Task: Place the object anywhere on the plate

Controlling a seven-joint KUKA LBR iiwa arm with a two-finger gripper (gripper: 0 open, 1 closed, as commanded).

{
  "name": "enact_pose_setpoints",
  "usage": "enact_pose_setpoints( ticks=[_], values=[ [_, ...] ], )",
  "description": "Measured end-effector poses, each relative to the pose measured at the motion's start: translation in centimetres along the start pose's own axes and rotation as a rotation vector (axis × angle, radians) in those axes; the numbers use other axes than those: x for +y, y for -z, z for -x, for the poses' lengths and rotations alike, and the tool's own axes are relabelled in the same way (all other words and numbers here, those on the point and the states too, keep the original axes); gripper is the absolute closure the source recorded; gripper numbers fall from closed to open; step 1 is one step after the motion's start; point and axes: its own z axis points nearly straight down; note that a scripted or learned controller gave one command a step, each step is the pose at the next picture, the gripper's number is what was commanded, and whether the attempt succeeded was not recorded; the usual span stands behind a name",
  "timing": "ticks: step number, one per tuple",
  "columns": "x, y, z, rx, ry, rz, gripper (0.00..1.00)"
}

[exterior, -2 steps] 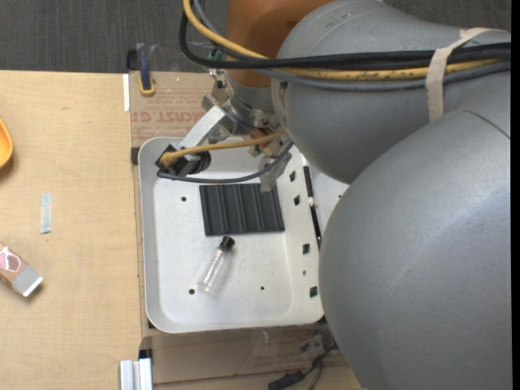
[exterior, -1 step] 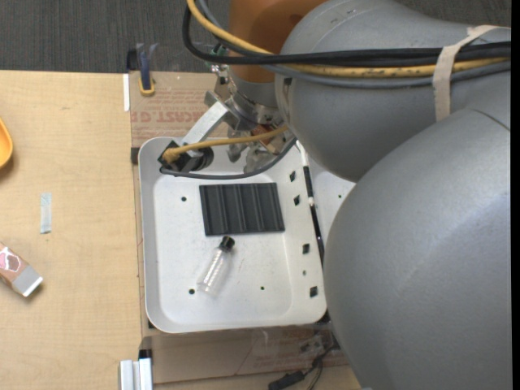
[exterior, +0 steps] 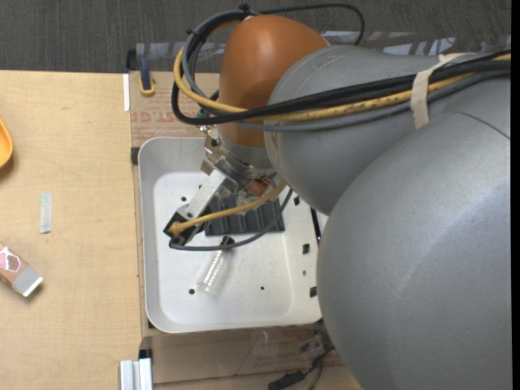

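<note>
Target, best guess: the clear tube (exterior: 213, 275). It lies flat on the floor of the bin (exterior: 154, 242), about 6 o'clock from my hand (exterior: 234, 184) and apart from it. Nothing touches it. Long axis runs roughly 1-to-7 o'clock.

Look: short see-through cylinder, pale on the white floor. Low contrast, ends hard to make out. Can't tell if it's hollow or capped.

Handling, my read: light, stiff plastic, smooth and slick. It's round, so a side nudge will roll it toward 10 or 4 o'clock. Probably not fragile, but a hard squeeze could crack a thin wall or squirt it out. Take it at mid-length and close across the narrow diameter along the 10-to-4 line so it can't pivot. Come straight down, no glancing contact.

Hand: low over the bin's upper middle, tucked under my own wrist. Can't tell whether it's wide, narrow or holding anything.

Dark ridged slab (exterior: 248, 216) sits just beside the hand at 5 o'clock. Can't tell if it's loose or part of me.

Plate: not sure. The orange rim (exterior: 4, 149) at the 9 o'clock edge of the table (exterior: 73, 136) may be it. It's well apart from the bin, so a long carry. A packet (exterior: 18, 271) and a small grey strip (exterior: 45, 214) lie on the table toward that side; stay clear of both.
</note>
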Motion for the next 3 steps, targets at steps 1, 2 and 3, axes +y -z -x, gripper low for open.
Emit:
enact_pose_setpoints(
  ticks=[1, 2, 3],
  values=[
    [3.9, -5.4, -3.5, 0.0, 0.36, 0.0, 1.0],
    [9.2, -14.0, -8.5, 0.002, 0.583, 0.002, 1.0],
    [9.2, -6.3, -8.6, 0.004, 1.166, 0.006, 1.0]
  ],
)
